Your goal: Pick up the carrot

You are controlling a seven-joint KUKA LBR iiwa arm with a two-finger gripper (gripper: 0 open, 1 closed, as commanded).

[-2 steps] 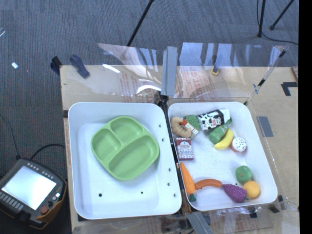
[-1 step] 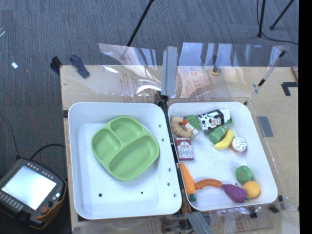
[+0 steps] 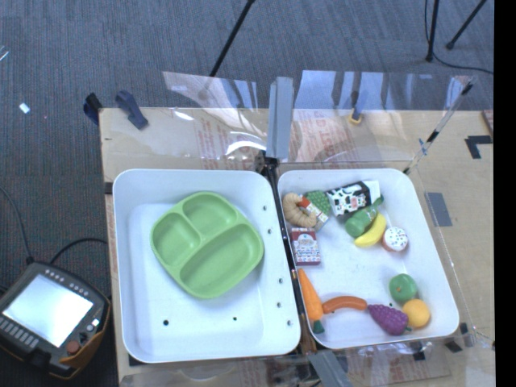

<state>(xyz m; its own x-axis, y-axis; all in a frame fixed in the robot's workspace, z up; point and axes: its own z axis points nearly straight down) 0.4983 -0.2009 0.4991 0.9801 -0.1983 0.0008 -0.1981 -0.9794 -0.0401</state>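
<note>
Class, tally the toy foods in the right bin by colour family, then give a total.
Orange or yellow: 5 (carrot, sausage, orange, banana, pretzel)
Green: 2 (apple, bottle)
Purple: 1 (grapes)
Red or white: 4 (two red packets, milk carton, cupcake)
Total: 12

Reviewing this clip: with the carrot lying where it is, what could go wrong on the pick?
1. The carrot lies along the right bin's left wall, so a finger may hit the wall.
2. The orange sausage lies close beside the carrot's green tip and is similar in colour, so it may be nudged or grabbed instead.
</note>
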